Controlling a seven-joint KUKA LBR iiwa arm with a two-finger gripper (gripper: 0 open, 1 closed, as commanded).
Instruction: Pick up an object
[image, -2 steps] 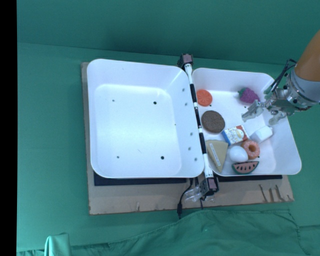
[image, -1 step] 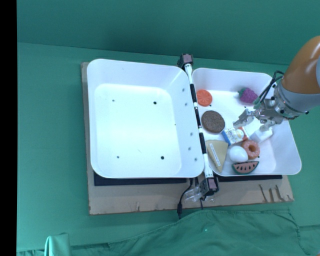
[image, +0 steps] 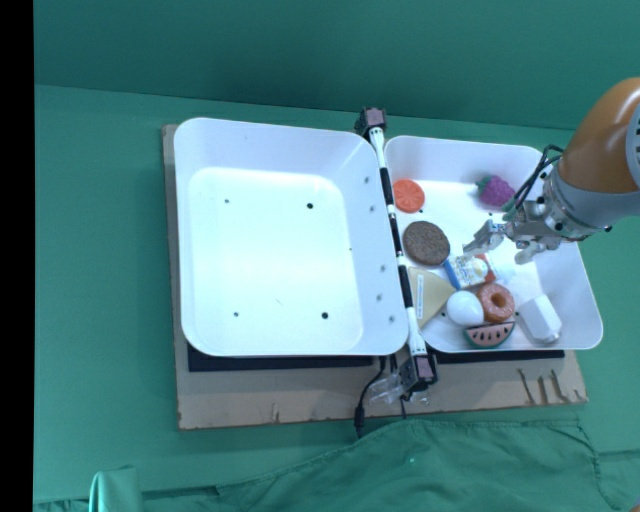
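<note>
The right bin (image: 560, 180) holds several toy foods. There is an orange disc (image: 408, 195), a brown patty (image: 427, 243), a purple berry (image: 495, 190), a yellow cheese wedge (image: 431, 292), a white egg (image: 464, 307), a glazed donut (image: 496, 301), a watermelon slice (image: 489, 335), a white cylinder (image: 541, 318) and a small blue-labelled bottle (image: 468, 270). My gripper (image: 503, 245) hangs over the middle of this bin, just above and right of the bottle. Its fingers are spread open with nothing between them.
The left bin (image: 200, 160) is a large white tray. A black-and-white rod (image: 393, 235) runs along the divide between the bins. Both bins rest on a cardboard sheet (image: 270, 405) over green cloth. The arm comes in from the right edge.
</note>
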